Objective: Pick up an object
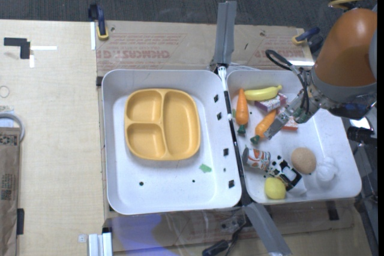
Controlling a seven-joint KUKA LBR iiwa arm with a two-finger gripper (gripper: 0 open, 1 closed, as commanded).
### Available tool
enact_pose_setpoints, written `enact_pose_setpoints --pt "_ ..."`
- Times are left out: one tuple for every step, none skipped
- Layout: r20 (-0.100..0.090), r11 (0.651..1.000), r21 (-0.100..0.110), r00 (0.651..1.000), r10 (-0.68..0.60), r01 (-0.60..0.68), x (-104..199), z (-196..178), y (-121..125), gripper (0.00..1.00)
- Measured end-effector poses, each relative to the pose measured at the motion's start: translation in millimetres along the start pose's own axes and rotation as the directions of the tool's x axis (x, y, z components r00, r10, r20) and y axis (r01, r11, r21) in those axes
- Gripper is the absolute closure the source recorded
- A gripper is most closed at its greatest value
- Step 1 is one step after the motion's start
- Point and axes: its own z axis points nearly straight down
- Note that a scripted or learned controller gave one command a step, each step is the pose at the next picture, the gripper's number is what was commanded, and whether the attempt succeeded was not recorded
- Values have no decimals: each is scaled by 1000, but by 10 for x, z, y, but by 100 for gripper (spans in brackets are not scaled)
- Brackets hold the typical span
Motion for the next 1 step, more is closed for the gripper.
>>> enact_pose_setpoints --pt "-1 996 0 996 92 -92 -93 1000 -80 0"
